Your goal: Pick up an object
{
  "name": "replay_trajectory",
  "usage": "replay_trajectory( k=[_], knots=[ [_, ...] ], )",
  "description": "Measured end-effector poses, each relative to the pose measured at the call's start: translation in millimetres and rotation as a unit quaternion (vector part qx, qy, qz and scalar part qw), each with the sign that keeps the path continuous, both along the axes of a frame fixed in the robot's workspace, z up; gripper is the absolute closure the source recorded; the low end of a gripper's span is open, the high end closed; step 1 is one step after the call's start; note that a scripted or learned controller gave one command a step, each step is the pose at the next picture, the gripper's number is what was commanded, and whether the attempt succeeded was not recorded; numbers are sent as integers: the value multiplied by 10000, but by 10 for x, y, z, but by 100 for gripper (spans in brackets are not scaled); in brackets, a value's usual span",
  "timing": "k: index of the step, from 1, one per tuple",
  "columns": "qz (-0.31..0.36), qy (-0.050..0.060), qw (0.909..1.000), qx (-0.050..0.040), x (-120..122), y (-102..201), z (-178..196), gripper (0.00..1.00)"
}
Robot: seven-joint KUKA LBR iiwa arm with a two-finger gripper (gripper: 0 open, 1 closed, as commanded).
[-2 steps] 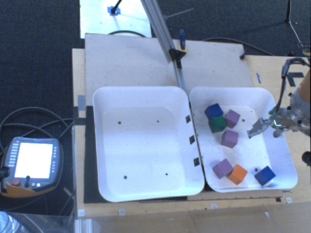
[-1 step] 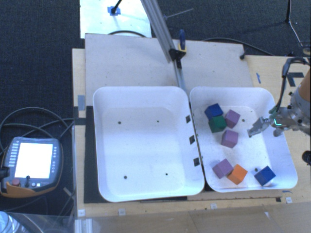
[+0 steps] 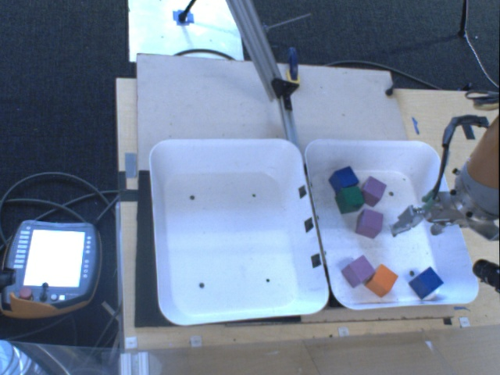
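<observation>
White right bin (image 3: 437, 158), purple (image 3: 369, 223), blue (image 3: 343, 179), green (image 3: 349, 199), orange (image 3: 382, 280) cubes inside

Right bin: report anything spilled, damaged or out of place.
Nothing stands out. All seven blocks lie inside the right bin, none on the rim or bench. The green block touches a blue block, an ordinary jumble.

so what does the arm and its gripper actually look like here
The arm enters from the right: an orange band at the frame edge, then a grey wrist section. A dark cable loops up and over beside it. The gripper is grey metal with slim fingers, over the right bin.
</observation>
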State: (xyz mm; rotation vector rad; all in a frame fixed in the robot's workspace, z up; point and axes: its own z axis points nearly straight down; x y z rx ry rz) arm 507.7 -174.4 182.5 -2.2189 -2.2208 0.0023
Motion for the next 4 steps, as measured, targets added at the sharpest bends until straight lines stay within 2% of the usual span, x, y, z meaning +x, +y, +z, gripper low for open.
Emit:
replay_trajectory(
  k=[1,2,3,4],
  knots=[
    [7,4,10000,3,14,7,-628,0],
    [7,-4,10000,2,14,11,-939,0],
    [16,-30,10000,-5,29,4,-813,100],
    [15,-50,10000,-16,17,-31,-179,100]
  ],
)
